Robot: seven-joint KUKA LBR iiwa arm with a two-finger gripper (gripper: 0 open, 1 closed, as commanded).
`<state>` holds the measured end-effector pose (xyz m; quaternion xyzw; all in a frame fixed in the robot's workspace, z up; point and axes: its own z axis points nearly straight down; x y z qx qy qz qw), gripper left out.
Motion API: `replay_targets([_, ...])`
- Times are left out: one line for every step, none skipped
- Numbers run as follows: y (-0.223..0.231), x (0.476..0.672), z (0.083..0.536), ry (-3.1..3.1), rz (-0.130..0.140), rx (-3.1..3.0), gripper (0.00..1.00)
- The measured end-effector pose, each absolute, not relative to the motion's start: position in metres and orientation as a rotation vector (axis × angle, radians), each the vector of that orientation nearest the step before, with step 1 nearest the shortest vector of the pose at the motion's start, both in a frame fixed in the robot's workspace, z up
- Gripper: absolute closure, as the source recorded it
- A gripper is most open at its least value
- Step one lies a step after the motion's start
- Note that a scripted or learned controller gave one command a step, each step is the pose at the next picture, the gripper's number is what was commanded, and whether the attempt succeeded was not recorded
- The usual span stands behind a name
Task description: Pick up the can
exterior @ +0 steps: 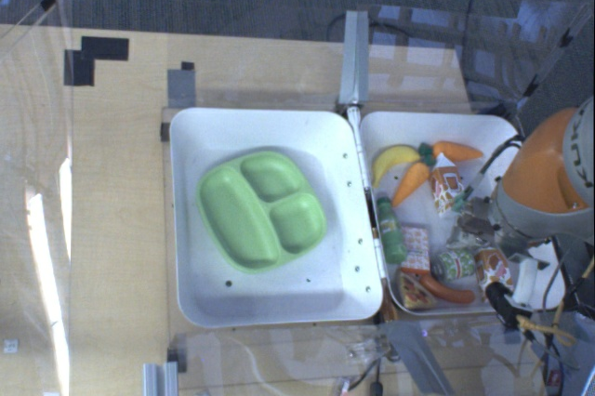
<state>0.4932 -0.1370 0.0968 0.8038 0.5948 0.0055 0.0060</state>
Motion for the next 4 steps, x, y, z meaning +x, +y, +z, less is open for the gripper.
replay_targets([-0.137, 0.493, 0.097, 1.862, 0.017, 2.516, 0.0])
replay_targets([-0.139, 0.491, 0.088, 1.723, 0.018, 2.621, 0.0])
replay_targets([-0.077, 0.488, 0.182, 1.794, -0.001, 2.581, 0.0])
replay_targets([-0.159, 0.488, 0.09, 1.724, 0.004, 2.626, 0.0])
